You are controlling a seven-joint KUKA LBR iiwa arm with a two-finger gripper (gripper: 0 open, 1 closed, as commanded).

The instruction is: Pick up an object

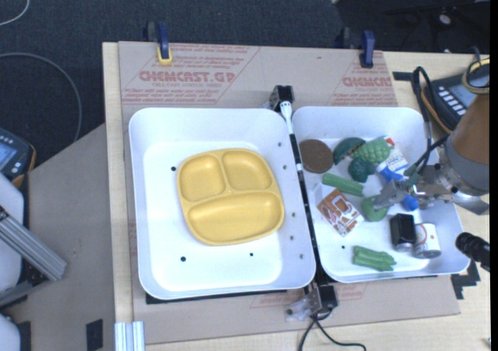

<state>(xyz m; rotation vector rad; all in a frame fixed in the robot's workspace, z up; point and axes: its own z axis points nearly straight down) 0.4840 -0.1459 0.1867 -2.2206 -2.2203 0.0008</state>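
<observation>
- Two bins on the desk: the left bin [148, 186] has just a yellow divided tray [230, 195], the right bin [436, 264] has all the clutter.
- My gripper [397, 195] sits low in the right bin, among a blue-capped thing [409, 203] and a green stick [343, 184]. Can't tell if it's open or closed, honestly.
- No clear target yet; nothing is visibly between the fingers.
- Risk: stuff is packed tight, so closing here could pinch two items or just shove the brown-and-white packet [340, 211] aside.
- Black box [402, 230] nearby could snag too.
</observation>
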